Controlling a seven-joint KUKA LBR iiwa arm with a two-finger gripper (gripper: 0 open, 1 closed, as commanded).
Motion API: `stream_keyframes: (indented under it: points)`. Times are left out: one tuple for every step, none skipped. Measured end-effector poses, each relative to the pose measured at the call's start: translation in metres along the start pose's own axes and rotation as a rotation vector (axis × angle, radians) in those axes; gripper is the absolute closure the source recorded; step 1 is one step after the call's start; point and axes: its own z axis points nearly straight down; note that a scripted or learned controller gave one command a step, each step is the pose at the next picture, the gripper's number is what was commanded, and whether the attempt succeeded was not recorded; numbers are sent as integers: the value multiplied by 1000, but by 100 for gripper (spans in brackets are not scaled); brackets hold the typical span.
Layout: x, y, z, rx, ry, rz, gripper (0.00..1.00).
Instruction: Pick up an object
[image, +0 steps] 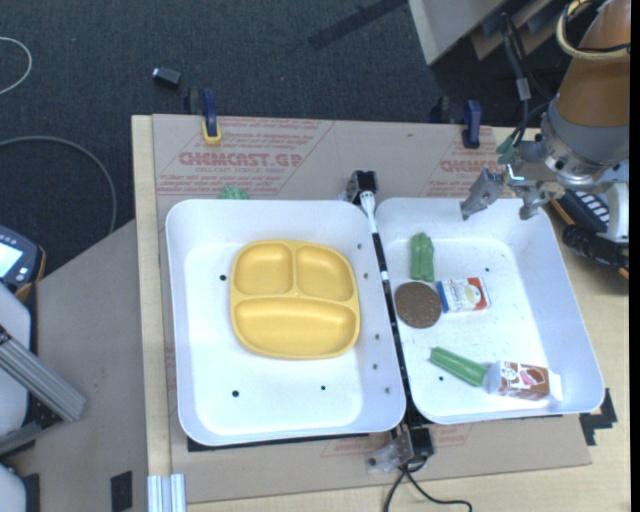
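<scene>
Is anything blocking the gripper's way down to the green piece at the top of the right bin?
Nothing visible does. The gripper hangs open over the right bin's far edge; the green piece lies uncovered, with bare floor between.

The arm (592, 75) is reaching in from the upper right, its orange band sitting above the grey wrist near the top right corner of the view. The gripper (506, 198) is hanging over the far edge of the right bin (578, 330), close to that bin's far right corner. Its two fingers (478, 195) are pointing downward and standing apart, with nothing between them.
</scene>
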Motion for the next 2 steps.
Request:
stream_keyframes:
  points:
    - [14,3,150,1,2,-2,0]
    - [13,4,136,-3,0,0,100]
